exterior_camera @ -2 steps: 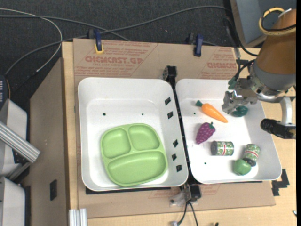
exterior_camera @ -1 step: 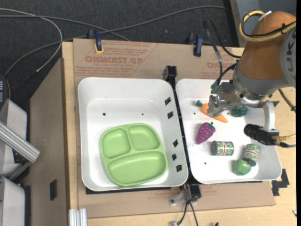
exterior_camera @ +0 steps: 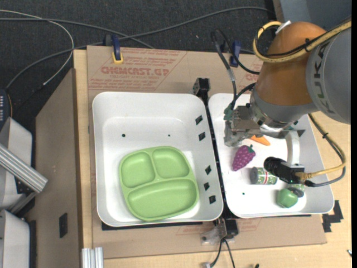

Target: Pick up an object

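Note:
My gripper [exterior_camera: 241,134] hangs over the right bin [exterior_camera: 240,202], near its left side. Just below it lies a purple bunch of toy grapes [exterior_camera: 243,157], its top almost touching the gripper body. A small orange carrot [exterior_camera: 261,140] pokes out to the right of the gripper. Further toward the front sit a small green can with a dark top [exterior_camera: 262,177] and a green toy pepper or apple [exterior_camera: 288,197]. The arm's orange band and grey wrist cover the back of the right bin.
The left bin [exterior_camera: 111,116] holds a light green divided plate [exterior_camera: 159,181] in its front half. A black divider with clips [exterior_camera: 211,149] runs between the bins. A black cylindrical fitting with a yellow cable [exterior_camera: 284,170] lies across the right bin's right side.

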Available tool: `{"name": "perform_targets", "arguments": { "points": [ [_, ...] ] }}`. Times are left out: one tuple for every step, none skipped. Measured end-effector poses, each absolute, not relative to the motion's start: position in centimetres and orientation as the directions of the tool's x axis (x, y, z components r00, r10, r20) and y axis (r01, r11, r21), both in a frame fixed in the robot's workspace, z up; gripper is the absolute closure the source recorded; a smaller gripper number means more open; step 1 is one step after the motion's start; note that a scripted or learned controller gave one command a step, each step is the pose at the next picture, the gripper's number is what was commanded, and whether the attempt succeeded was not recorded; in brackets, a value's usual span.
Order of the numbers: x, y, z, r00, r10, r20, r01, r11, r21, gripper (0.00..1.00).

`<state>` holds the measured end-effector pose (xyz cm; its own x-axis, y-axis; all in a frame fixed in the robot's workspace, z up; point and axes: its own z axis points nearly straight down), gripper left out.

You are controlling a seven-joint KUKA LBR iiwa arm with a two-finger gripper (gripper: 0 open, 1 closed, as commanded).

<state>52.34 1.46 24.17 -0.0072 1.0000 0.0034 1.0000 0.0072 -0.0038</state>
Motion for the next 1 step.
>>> {"name": "perform_targets", "arguments": {
  "points": [
    [51.28, 7.67, 23.34, -0.008, 1.0, 0.003, 1.0, 0.008, -0.004, 1.0]
  ]
}}
